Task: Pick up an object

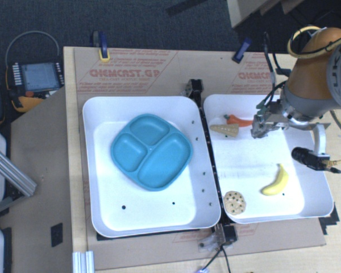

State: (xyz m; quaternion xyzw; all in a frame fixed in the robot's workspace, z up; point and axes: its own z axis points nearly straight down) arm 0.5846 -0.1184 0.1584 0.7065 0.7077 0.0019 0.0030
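Holding blue divided plate (152,151) in left bin (96,169). Right bin (307,206): yellow curved banana (276,182), round speckled cookie (234,201), orange carrot (237,119), tan wedge (225,130). Gripper (260,127) low beside carrot.

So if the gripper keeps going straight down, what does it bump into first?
Probably bare bin floor. The gripper points down, just right of the carrot and the tan piece. It looks set to miss both, though depth is hard to judge from above.
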